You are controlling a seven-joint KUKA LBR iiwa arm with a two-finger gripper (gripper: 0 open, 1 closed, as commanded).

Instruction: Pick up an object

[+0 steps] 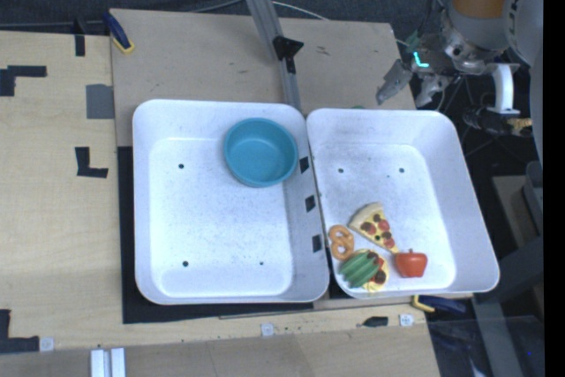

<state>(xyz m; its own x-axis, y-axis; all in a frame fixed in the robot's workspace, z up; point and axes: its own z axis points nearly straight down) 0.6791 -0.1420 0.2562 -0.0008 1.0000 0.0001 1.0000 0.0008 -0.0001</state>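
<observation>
The gripper (409, 89) hangs over the bench just beyond the far rim of the right bin (441, 130), its two grey fingers spread open with nothing between them. In that bin's near part lie a pizza slice (374, 224), a pretzel (341, 240), a green vegetable piece (360, 267) and a red tomato-like toy (410, 263). A blue bowl (259, 152) sits in the far right part of the left bin (168, 216). The gripper stands well away from all of these.
A slanted metal pole (265, 9) rises from the seam between the bins toward the far side. Cables run along the bench's far edge. Blue-yellow clamps (120, 34) hold the board at its corners.
</observation>
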